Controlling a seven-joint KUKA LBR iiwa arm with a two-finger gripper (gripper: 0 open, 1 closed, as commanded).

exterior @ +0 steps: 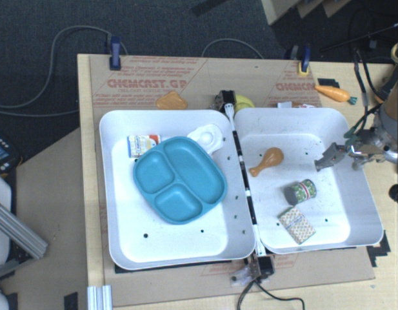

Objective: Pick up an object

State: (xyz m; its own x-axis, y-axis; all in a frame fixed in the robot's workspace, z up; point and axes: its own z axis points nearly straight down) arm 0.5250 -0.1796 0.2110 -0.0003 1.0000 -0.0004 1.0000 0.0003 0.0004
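Gripping nothing, my two-finger gripper hangs at the right edge of the frame over the right shallow white bin, its 2 dark fingers spread apart. Left of it lies a tan drumstick-shaped toy. Below that sits a small green and red can on its side, and lower still a checkered flat packet. At centre left, the left white bin holds a blue 3-compartment plastic plate, with a small printed carton touching its upper-left rim.
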